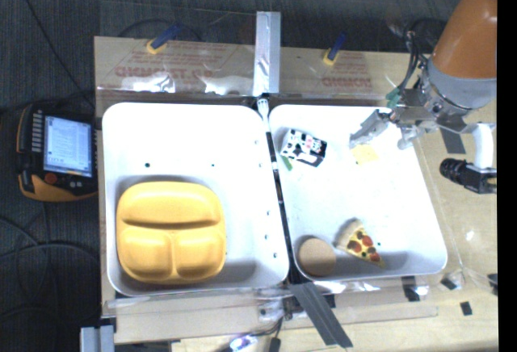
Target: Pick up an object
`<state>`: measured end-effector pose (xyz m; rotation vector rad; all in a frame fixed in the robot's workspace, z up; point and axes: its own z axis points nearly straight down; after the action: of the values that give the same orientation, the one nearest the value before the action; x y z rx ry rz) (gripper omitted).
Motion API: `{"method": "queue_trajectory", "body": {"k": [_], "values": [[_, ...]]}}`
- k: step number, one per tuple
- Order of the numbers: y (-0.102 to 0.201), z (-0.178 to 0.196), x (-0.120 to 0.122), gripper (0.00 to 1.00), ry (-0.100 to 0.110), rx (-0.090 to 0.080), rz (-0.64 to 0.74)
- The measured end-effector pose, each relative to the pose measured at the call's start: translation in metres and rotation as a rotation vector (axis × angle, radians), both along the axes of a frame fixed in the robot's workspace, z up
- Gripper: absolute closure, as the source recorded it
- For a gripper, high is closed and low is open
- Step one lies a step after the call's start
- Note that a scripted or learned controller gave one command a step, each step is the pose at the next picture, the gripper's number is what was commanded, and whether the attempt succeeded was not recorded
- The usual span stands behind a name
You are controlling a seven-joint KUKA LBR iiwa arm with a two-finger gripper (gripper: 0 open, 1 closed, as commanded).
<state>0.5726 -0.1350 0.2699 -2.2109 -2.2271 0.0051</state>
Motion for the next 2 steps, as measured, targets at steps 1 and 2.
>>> {"method": "queue_trajectory", "body": {"k": [1,2], "values": [[-0.07,-0.115,0.064,0.0,0.001,0.0,-0.18],[-0.066,-0.176,0.07,0.0,-0.003,0.001,-0.174]]}}
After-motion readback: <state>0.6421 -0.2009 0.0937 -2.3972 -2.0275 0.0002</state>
